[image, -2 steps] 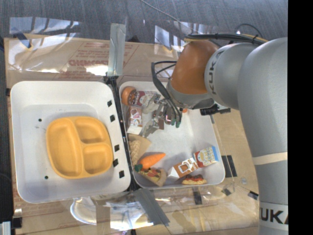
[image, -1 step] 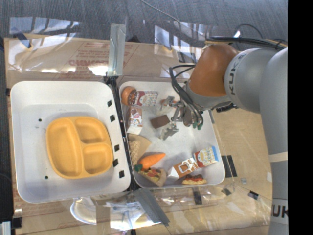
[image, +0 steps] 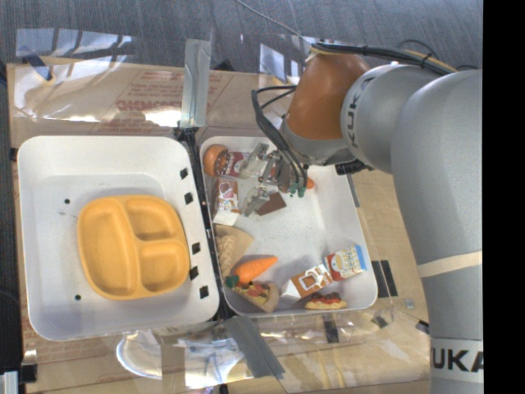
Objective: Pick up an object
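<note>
My gripper (image: 264, 184) hangs low over the far part of the right bin (image: 349, 220), below the orange band of the arm. A flat brown piece (image: 272, 205) lies just at its tip, and a red-and-white packet (image: 226, 195) lies to its left. Whether the gripper touches either one I cannot tell. A round orange-brown toy (image: 215, 158) and a dark wrapper (image: 238, 164) sit in the bin's far left corner. A small orange and green bit (image: 302, 185) lies to the right of the gripper.
The near end of the right bin holds a carrot (image: 254, 267), a tan wedge (image: 221, 240), two small cartons (image: 310, 280) (image: 348, 261) and a pizza slice (image: 326, 302). The left bin (image: 49, 162) holds a yellow divided tray (image: 131, 246).
</note>
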Motion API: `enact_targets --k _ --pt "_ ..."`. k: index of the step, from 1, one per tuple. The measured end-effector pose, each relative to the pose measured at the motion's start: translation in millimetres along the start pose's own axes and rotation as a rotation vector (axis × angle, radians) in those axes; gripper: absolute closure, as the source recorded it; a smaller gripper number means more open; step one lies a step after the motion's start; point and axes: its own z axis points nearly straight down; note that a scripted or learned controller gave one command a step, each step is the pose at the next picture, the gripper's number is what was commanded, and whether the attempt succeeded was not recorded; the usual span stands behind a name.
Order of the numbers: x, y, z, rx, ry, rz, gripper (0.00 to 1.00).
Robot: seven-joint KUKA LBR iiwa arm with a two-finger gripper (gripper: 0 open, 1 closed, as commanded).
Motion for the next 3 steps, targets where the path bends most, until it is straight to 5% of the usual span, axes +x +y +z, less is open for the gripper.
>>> enact_targets --k 1,2,3 --pt "6.5 -78.4 -1.5 -0.001 -0.011 -0.285 0.0" --pt "-9.6 -11.6 0.0 0.0 0.001 -0.187 0.0" --pt "7.1 -90.8 -15.7 0.001 -0.011 -0.264 0.0"
